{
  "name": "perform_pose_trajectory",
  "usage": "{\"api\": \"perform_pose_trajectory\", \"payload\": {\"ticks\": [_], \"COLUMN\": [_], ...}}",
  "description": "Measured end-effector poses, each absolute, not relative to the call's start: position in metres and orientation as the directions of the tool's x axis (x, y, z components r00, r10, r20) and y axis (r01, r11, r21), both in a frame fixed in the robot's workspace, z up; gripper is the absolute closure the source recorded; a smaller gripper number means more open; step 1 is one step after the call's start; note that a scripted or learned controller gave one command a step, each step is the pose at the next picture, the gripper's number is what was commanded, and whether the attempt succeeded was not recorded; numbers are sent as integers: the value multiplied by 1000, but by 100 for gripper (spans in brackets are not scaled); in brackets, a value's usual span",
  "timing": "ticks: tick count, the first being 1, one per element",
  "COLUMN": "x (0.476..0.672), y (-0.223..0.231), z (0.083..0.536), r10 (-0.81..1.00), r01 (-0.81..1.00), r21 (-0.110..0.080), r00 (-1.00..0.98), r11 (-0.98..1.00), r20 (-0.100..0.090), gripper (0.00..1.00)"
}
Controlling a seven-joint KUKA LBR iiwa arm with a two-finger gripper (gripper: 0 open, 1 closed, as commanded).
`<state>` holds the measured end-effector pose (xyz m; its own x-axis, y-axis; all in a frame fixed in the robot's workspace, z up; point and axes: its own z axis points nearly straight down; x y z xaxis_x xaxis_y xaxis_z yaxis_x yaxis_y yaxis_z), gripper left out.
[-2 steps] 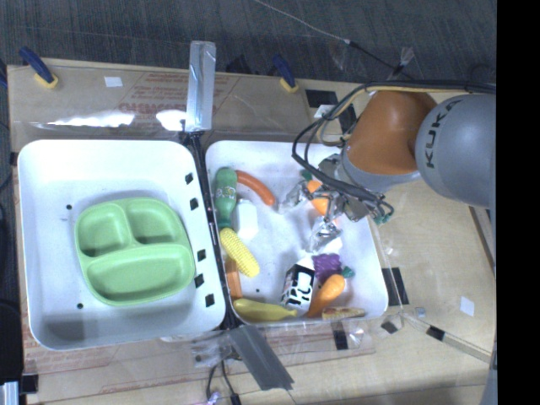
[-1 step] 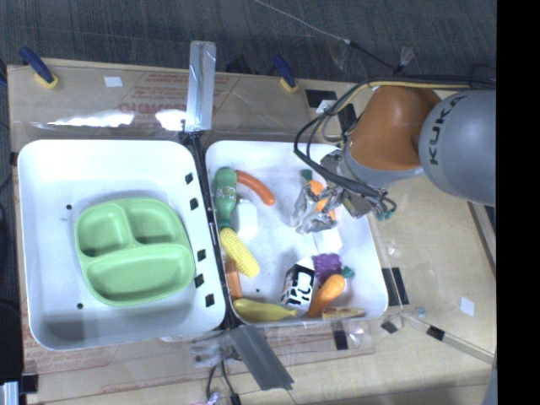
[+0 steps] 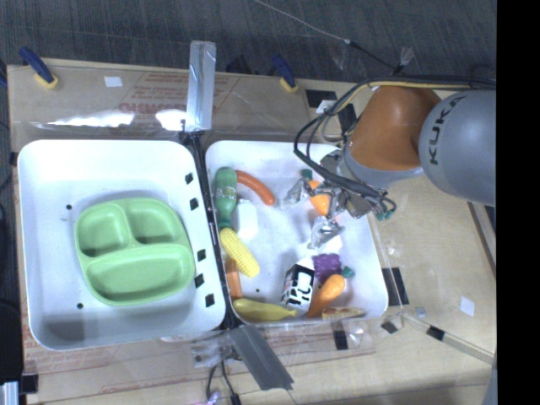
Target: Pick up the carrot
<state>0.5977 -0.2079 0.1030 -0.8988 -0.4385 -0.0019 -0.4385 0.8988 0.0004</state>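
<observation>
End effector (image 3: 323, 202) low over right bin (image 3: 364, 226) near its far-right wall, orange piece at tips, grip unclear; tapered carrot (image 3: 331, 288) crowded against near rim.

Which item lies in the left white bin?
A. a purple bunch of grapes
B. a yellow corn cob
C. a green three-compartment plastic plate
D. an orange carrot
C: the green three-compartment plastic plate sits alone in the left white bin; the food items crowd the right white bin.
</observation>
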Motion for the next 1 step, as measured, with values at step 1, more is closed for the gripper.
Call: {"api": "perform_pose_trajectory", "payload": {"ticks": [1], "x": [599], "y": [-207], "z": [114], "r10": [-441], "r01": [-441], "r21": [-2], "r00": [-898], "r11": [898], "r20": [-5], "gripper": [100]}}
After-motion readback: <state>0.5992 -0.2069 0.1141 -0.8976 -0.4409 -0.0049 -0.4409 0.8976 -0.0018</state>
